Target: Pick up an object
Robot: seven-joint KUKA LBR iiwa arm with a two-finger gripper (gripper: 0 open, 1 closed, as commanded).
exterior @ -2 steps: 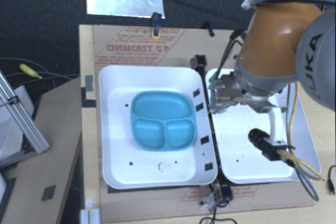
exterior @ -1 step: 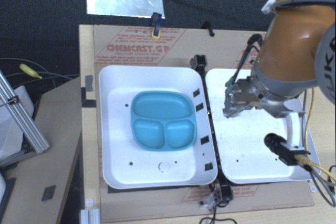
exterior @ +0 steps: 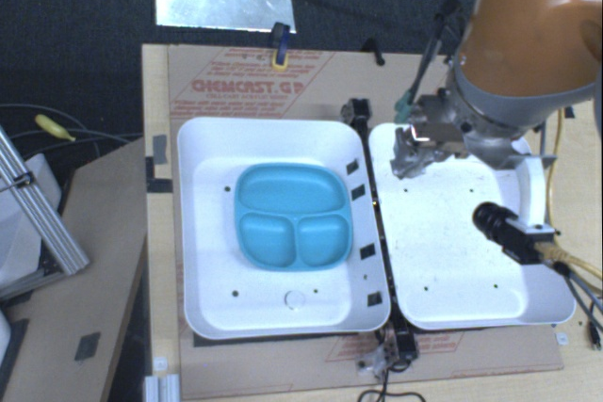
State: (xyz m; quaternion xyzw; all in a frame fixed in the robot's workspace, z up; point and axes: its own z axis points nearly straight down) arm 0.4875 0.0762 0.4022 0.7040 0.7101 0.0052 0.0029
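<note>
A light blue plate (exterior: 287, 215) with three compartments lies flat in the middle of the left bin (exterior: 203, 231). A small clear round thing (exterior: 295, 299) rests on that bin's floor, just in front of the plate. My gripper (exterior: 407, 159) hangs low over the far left corner of the right bin (exterior: 452, 297), close to the divider between the bins. It is well apart from the plate. The big orange and grey arm body (exterior: 532, 14) hides the bin's far right part.
A black cylindrical piece (exterior: 506, 232) juts over the right bin's right side, with cables trailing off to the right. Black clips line the divider (exterior: 369, 221) between the bins. Cardboard (exterior: 245, 80) underlies both bins, and a metal frame (exterior: 33, 221) stands at the left.
</note>
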